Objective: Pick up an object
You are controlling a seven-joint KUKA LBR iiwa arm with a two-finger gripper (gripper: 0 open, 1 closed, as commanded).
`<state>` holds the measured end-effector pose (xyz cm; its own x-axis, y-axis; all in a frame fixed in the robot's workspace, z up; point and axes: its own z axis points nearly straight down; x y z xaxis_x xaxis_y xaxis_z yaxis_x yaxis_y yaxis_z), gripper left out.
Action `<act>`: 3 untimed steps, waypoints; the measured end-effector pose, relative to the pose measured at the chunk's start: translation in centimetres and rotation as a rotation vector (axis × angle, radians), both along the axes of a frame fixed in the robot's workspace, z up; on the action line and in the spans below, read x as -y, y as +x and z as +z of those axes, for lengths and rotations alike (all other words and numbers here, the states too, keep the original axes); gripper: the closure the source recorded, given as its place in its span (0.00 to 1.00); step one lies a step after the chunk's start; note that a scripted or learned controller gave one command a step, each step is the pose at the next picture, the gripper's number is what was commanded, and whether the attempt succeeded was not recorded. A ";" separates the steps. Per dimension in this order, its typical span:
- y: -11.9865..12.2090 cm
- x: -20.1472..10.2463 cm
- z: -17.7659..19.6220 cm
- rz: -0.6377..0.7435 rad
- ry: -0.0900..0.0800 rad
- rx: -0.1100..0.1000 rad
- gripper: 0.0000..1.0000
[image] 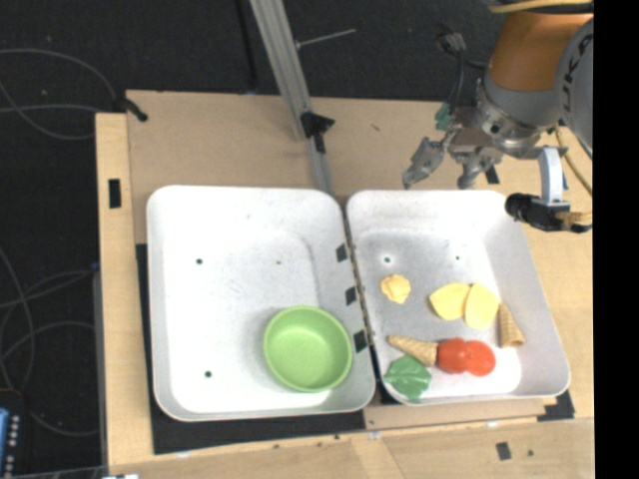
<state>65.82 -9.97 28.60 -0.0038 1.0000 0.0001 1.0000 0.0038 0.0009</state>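
Your gripper [451, 168] hangs open and empty above the right bin's [539, 297] far rim. Below lie small toy foods, probably light, rigid, slippery plastic. Take the red tomato [466, 356], near the front wall, across its middle.

No writing, label, brand or number can be read anywhere. The two white bins [250, 218] bear only small dark dots, and the bench [200, 138] carries a few black marks too small to tell.
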 end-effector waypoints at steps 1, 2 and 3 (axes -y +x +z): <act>0.0 0.0 0.0 0.000 0.000 0.000 0.00; -0.2 -0.1 -4.3 -0.003 -0.004 -0.004 0.00; -0.2 0.6 -8.6 -0.006 -0.004 -0.004 0.00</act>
